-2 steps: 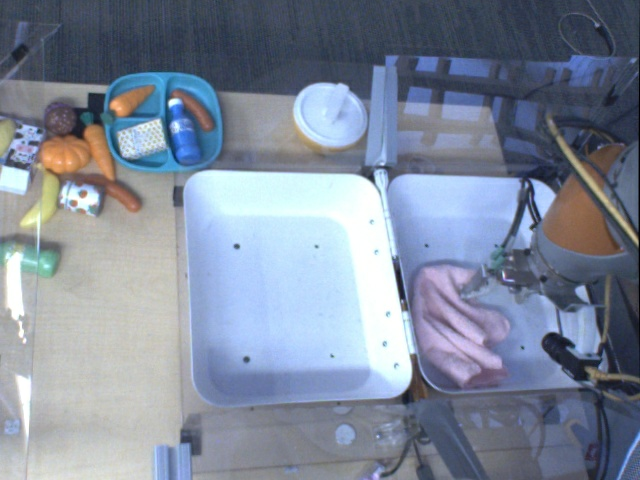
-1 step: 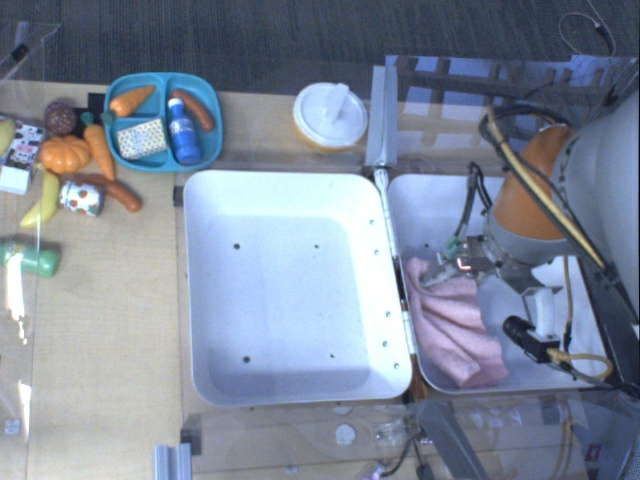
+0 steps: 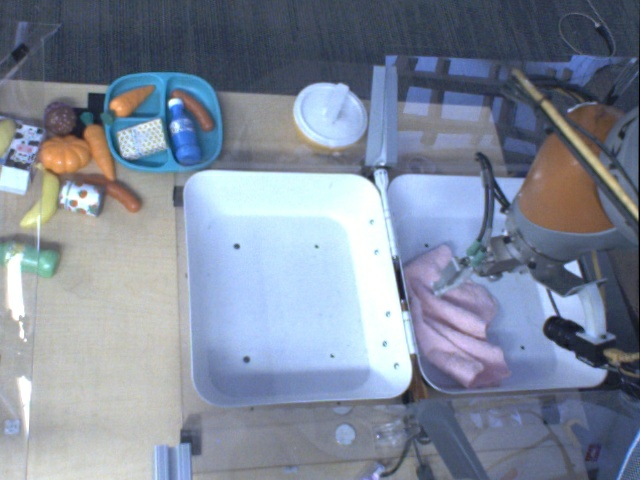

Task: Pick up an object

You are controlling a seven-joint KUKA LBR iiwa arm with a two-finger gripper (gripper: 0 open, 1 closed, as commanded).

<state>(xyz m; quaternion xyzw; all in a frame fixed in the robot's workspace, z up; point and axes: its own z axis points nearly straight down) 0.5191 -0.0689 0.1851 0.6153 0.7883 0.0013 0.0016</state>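
Observation:
A crumpled pink cloth (image 3: 456,318) lies in the right bin (image 3: 440,203), against its left wall and front edge. My gripper (image 3: 458,272) reaches in from the right and sits low over the cloth's upper part, its fingertips touching or nearly touching the fabric. The fingers look slightly parted, with no cloth lifted between them. The grey arm with its orange band (image 3: 566,183) rises behind the gripper at the right.
The left bin (image 3: 282,286) sits beside the right one. On the bench at far left are a blue divided plate (image 3: 163,120) of toy food, loose toy vegetables (image 3: 90,168), and a white lidded cup (image 3: 330,115) at the back. Cables and a frame crowd the right edge.

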